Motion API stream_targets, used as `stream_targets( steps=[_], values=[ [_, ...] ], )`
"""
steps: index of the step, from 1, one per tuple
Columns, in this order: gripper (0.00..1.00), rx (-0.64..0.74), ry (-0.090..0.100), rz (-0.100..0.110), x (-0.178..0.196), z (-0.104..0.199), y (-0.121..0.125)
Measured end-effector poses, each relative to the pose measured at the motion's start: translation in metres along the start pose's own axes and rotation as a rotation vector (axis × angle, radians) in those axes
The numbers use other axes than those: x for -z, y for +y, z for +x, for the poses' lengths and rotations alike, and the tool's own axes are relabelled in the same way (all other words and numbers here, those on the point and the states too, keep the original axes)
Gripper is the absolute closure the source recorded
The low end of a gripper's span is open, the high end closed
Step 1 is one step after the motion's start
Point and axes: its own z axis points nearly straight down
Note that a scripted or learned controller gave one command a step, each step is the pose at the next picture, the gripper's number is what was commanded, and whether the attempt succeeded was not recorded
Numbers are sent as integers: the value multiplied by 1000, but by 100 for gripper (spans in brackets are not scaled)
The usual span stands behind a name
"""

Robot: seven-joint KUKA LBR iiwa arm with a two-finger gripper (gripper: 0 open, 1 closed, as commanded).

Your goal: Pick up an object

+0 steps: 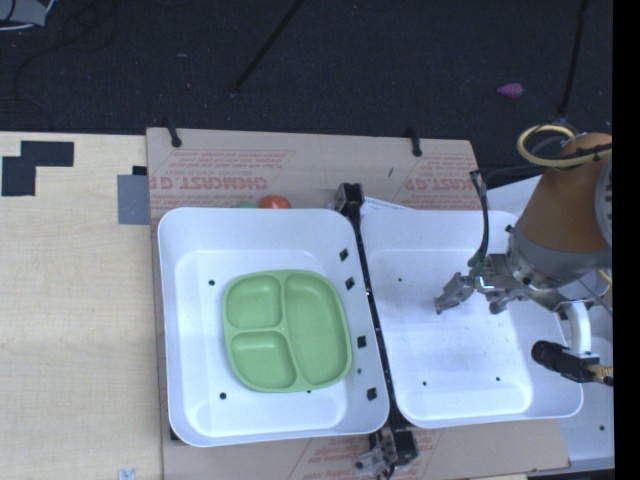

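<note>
Even, diffuse light falls from above. The two white bins (190, 268) are bright, close to washed out, with faint grey shading along their inner walls. The green plate (287, 330) casts almost no shadow. The floor (300, 48) beyond the bench (70, 298) is very dark and grainy. Focus is soft overall; the arm (565, 218) looks slightly blurred.

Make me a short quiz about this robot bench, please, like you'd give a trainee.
1. True or false: the green plate lies in the left bin.
2. How many compartments does that plate have?
3. Over which bin does the gripper hang? A) left bin B) right bin

Key: 1 true. 2 three. 3 B.
</note>
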Motion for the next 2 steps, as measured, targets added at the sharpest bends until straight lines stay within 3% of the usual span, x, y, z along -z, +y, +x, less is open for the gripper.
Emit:
stream_targets(
  steps=[1, 2],
  values=[
    [0, 0, 0, -1, -63, 7, 2],
    [0, -3, -1, -5, -75, 7, 2]
  ],
)
